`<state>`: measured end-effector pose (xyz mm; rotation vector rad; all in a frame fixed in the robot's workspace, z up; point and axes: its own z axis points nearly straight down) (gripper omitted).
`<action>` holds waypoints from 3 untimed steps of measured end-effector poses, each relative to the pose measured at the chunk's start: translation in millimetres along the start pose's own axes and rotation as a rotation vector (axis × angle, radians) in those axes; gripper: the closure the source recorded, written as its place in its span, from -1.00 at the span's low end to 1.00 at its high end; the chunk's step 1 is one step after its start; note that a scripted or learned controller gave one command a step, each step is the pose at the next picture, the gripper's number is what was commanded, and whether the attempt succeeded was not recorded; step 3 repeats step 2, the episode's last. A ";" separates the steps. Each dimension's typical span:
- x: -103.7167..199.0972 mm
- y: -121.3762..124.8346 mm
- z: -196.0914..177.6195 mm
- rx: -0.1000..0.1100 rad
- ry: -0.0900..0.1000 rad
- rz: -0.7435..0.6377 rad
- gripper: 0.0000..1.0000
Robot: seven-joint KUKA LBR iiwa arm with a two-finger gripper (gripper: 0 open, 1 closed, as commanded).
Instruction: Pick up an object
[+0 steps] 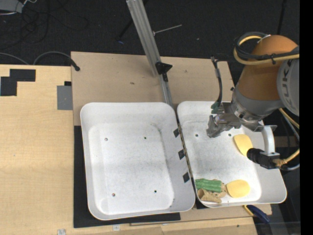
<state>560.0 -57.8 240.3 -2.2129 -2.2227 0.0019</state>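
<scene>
The right bin [215, 163] is the landmark here, and all 4 loose objects lie inside it. The gripper [214, 128] hangs over the far part of that bin, close to the divider side, low above the white floor. Its tip is a small grey blur against the bin, so whether it is spread or pressed together cannot be told, and nothing can be made out in its grasp. The arm [266, 72], grey with its orange band, reaches over the right bin's far right corner.

Just beside the gripper, toward the bin's right wall, lies a pale yellow oblong piece [242, 144], apart from the gripper tip. Along the bin's near edge sit 3 more things in a cluster: a green ridged object [209, 184] by the near left corner, a small tan object [212, 196] touching it on the side of the near rim, and a rounded yellow object [238, 188] just beside both, further toward the bin's right wall.

The left bin [127, 155] adjoins the right bin along the divider side, where 3 black clips [181, 154] mark the shared rim. A metal rail [145, 35] rises at a slant from beyond the right bin's far left corner.
</scene>
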 end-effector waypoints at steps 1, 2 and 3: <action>43.1 9.3 10.2 0.001 -0.001 0.001 1.00; 92.4 15.7 19.7 0.001 -0.001 0.001 1.00; 92.4 15.7 19.7 0.001 -0.001 0.001 1.00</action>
